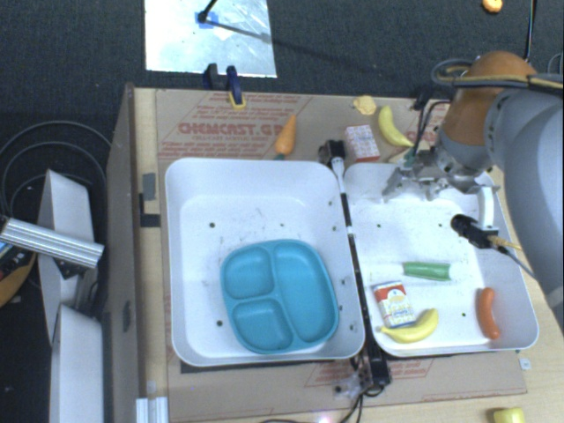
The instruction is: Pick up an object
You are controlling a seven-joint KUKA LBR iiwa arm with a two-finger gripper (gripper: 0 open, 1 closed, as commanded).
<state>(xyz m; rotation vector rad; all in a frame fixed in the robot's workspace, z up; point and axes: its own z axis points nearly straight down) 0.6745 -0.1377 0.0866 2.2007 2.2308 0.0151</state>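
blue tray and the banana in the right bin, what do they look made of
Blue tray: likely moulded plastic, going by its even colour, soft sheen and three rounded compartments.
Banana: probably a plastic toy, going by its uniform yellow and smooth, slightly glossy skin, though that look leaves real fruit possible.

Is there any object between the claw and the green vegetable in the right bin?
Nothing visible. The claw is over the far end of the right bin; bare white floor lies between it and the green vegetable.
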